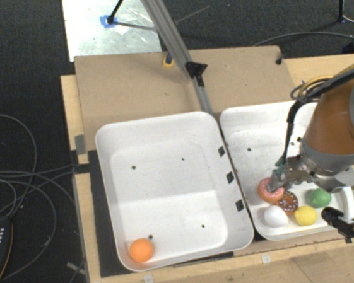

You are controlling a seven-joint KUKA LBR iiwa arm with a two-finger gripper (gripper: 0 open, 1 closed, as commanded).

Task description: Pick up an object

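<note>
We saw the gripper (278,177) poised over the pink doughnut (269,190), lower right. Its grip state we couldn't tell. Closing and lifting seemed next.

Robotics lab; plywood bench (133,89); floor cables (16,181); tripod (167,28)

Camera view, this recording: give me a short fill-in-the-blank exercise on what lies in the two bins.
1. The orange ball lies alone in the ____ bin.
2. The gripper is over the ____ bin.
3. Beside the white ball lies a yellow ball, and behind that a ____ ball.
4. The pink ring lies right by the ____.

Missing words: left; right; green; gripper
</note>
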